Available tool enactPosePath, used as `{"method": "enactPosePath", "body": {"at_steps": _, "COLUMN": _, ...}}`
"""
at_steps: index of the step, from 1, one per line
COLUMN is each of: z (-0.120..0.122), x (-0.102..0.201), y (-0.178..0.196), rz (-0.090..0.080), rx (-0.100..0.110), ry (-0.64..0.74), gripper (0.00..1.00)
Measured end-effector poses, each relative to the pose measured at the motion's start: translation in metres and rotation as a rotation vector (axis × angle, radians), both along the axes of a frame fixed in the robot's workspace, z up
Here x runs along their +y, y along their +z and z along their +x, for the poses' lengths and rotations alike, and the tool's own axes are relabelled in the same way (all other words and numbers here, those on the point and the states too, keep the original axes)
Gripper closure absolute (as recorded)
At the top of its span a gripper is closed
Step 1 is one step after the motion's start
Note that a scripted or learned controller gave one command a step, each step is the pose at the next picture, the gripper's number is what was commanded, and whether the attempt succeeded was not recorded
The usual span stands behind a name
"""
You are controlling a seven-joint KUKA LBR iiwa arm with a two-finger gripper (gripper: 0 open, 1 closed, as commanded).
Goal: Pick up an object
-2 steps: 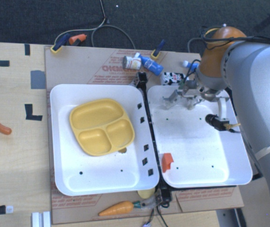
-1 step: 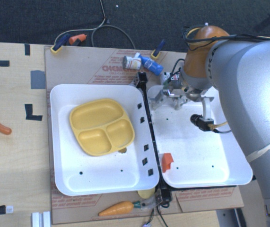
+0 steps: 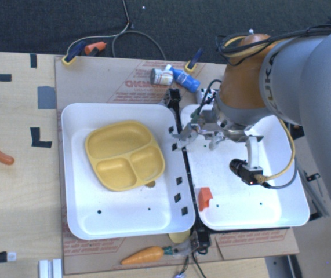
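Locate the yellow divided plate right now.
The yellow divided plate lies in the left bin, toward its upper middle, left of the divider between the two bins and across it from the gripper.

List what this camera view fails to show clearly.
- Gripper: its tips blur against the right bin beneath the arm's bulk; the state of the jaws is unreadable.
- Right bin's upper part: covered by the arm.
- Small dark thing under the yellow plate's lower edge: mostly hidden by the plate.
- Yellowish item at the left bin's lower rim: mostly hidden by that rim.
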State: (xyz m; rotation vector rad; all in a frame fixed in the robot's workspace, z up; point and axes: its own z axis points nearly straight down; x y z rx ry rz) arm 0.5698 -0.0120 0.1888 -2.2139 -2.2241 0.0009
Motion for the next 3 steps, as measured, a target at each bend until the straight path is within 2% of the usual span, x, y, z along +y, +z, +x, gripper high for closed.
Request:
{"method": "enactPosePath", "body": {"at_steps": 1, "z": 0.065, "x": -0.097, "y": -0.021, "rz": -0.005, "rx": -0.006, "ry": -0.007, "gripper": 0.0}}
{"method": "enactPosePath", "body": {"at_steps": 2, "z": 0.1, "x": -0.055, "y": 0.009, "rz": -0.001, "rx": -0.006, "ry": 0.0, "gripper": 0.0}}
{"method": "enactPosePath", "body": {"at_steps": 3, "z": 0.099, "x": 0.021, "y": 0.037, "rz": 0.001, "rx": -0.004, "ry": 0.004, "gripper": 0.0}}
